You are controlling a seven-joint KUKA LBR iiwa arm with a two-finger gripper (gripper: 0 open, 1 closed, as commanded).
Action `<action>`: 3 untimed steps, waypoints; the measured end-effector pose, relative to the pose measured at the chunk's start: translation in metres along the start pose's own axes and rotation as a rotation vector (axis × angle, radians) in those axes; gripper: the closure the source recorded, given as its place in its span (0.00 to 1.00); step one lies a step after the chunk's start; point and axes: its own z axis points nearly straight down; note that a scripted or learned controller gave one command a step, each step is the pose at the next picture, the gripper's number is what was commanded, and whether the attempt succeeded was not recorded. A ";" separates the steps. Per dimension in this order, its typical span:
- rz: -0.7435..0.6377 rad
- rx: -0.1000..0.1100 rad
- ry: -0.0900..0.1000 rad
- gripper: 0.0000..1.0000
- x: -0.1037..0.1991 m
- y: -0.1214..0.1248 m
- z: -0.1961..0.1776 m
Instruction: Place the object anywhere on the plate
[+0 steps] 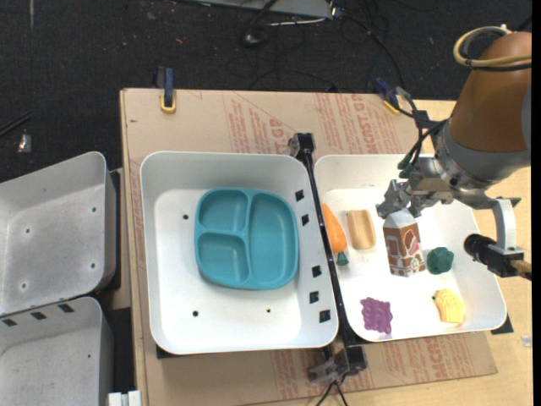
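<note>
Milk carton (404, 245) upright in right bin (486, 311), hand (402, 201) directly above, grip state indiscernible.

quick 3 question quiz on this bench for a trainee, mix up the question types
1. True or false: the teal plate lies in the left bin.
2. Which item stands directly below the claw? A) milk carton B) purple grapes C) corn cob
3. Fill in: the carrot lies along the right bin's ____ edge.

Key:
1. True; the plate sits alone there.
2. A, the milk carton, upright, with the green piece to its right. The purple grapes and corn cob lie nearer the camera.
3. Left, beside the bread roll.
</note>
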 end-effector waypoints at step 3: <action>0.000 0.004 0.000 1.00 0.152 0.018 0.042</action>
